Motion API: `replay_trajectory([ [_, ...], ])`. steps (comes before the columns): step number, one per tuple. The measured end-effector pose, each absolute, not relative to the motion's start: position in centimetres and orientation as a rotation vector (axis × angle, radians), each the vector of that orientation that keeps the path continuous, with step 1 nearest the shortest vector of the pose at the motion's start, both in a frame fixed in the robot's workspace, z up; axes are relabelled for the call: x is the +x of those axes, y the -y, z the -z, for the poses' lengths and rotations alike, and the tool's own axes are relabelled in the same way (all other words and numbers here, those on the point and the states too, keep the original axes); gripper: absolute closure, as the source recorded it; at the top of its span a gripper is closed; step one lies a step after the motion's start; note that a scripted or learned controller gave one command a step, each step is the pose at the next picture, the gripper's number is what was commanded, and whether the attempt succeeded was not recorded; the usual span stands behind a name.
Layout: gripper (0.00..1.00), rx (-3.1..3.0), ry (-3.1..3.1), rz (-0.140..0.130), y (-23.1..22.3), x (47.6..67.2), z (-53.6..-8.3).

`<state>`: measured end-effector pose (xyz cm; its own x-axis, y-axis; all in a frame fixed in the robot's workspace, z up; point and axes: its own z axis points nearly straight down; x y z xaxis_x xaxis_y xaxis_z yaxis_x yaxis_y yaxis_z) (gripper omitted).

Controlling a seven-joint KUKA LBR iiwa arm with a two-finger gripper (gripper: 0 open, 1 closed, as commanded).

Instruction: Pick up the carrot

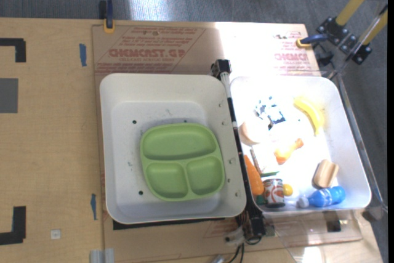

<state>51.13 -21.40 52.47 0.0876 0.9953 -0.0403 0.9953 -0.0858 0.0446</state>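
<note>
The carrot point(252, 175) is an orange tapered piece lying along the left wall of the right bin point(351, 126), near its front. Its lower end sits beside a small can point(275, 190).
The right bin also holds a banana point(311, 113), a small orange piece point(288, 149), a bread roll point(324, 173), a blue bottle point(325, 196) and a pale round item point(249, 131). A green divided plate point(182, 161) fills the left bin point(117, 132). A yellow-and-black stand point(345, 28) sits at the back right.
</note>
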Motion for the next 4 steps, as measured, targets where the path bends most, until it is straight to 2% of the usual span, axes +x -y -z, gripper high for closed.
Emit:
replay_trajectory([
  [1,1.00,2.261,-2.077,-0.003,21.4,51.3,-53.7],
  [2,0.00,2.261,-2.077,-0.002,21.4,51.3,-53.6],
  [3,1.00,2.251,-2.072,-0.003,21.5,51.5,-54.8],
  [4,0.00,2.251,-2.073,-0.003,21.4,51.5,-54.8],
])
